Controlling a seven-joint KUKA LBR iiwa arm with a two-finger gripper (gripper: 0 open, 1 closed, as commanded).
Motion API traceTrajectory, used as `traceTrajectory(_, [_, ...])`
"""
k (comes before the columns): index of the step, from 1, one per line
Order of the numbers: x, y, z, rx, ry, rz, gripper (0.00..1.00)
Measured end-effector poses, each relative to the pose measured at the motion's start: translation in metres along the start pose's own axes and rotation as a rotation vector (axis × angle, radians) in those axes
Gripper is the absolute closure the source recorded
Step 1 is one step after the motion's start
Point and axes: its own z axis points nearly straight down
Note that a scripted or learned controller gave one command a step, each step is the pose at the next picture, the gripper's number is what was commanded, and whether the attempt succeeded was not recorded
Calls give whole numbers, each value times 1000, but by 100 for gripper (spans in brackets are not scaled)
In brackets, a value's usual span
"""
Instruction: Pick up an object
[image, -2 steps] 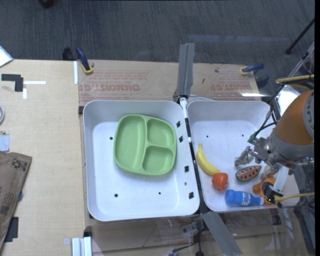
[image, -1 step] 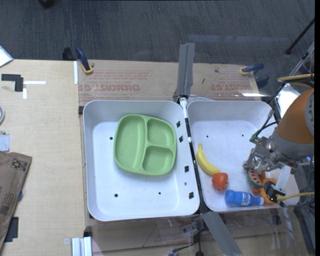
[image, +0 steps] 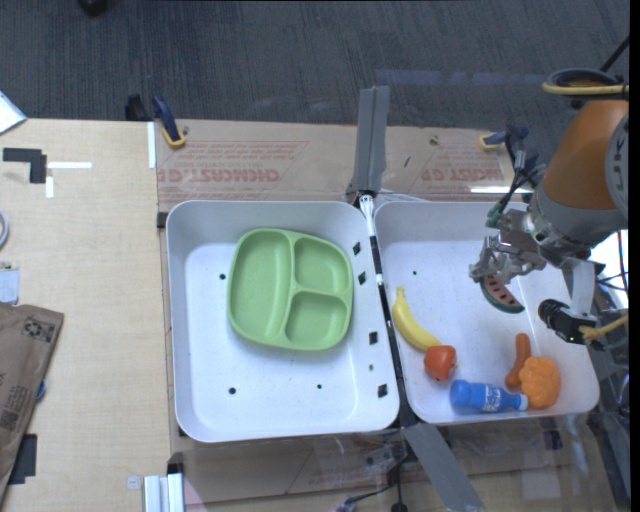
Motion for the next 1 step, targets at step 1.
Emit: traceTrajectory(1, [33,13,-59,-1,-2,-187,100])
